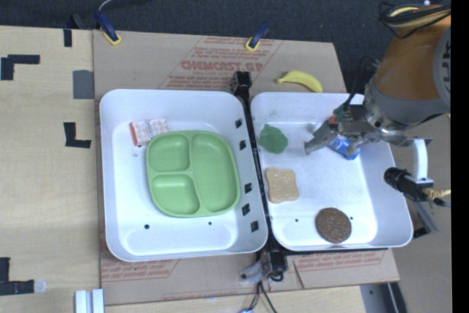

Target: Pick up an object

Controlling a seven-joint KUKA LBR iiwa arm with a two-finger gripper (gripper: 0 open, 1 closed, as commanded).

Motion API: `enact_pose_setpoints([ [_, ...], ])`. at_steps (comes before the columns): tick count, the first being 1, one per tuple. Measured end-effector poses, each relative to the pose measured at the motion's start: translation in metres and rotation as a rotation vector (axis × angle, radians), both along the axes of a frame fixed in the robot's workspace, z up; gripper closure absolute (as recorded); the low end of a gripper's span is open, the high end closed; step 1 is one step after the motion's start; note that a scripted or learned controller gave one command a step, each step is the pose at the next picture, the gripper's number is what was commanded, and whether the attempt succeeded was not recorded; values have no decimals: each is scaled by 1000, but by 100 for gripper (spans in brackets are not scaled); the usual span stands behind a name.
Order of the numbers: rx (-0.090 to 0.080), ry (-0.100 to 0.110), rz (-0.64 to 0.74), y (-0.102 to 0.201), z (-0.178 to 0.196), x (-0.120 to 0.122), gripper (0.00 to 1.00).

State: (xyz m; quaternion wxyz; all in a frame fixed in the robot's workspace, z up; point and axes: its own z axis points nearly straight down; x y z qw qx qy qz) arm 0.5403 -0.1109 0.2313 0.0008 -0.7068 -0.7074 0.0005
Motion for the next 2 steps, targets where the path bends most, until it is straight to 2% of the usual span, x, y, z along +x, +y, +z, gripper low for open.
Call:
enact_pose_setpoints([
  [1, 0, 2, -1, 15, -85, 20, 0],
  [2, 0, -1, 1, 54, -47, -1, 0],
])
